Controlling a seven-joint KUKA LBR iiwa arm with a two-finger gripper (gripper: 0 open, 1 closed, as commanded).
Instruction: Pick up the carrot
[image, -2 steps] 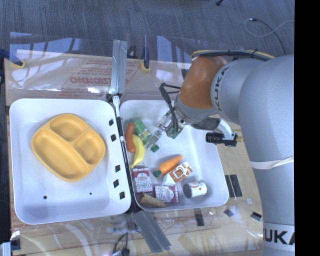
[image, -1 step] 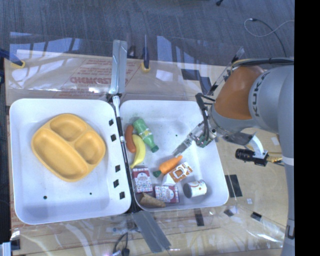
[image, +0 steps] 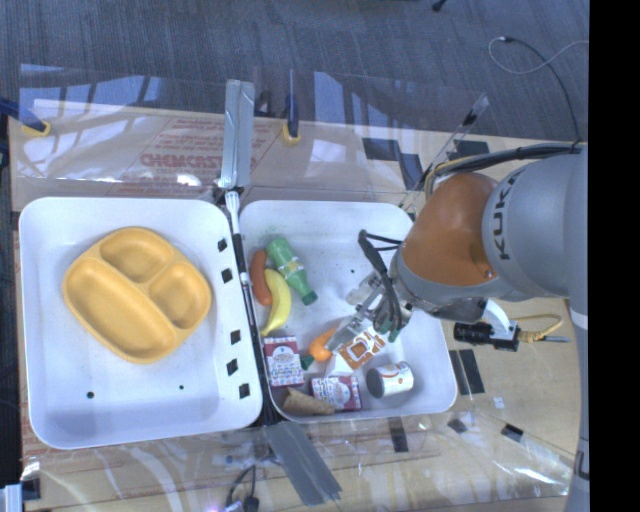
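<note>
Looking down on the right bin, I find the gripper low among the clutter, its tip at the carrot, a small orange piece lying near the bin's middle, toward the front. I cannot tell how the jaws stand; they are too small and blurred against the items beneath.

Risks noted. The carrot is hemmed in: a juice carton lies just beside it on the right, a red box to its left, and the banana above-left. In my judgement, a closing grip could catch the carton's edge instead of the carrot, or nudge the carrot aside and come up with nothing. A second carton and a white cup sit near the front wall, so a sideways drag could pile things there.

Clearance. The bin's upper right area is bare and offers room for retreat; a straight vertical lift looks safest to me. The green bottle and a red sausage-like item sit near the divider, well away from the tip. The left bin bears a yellow sectioned plate, apart from the work.
</note>
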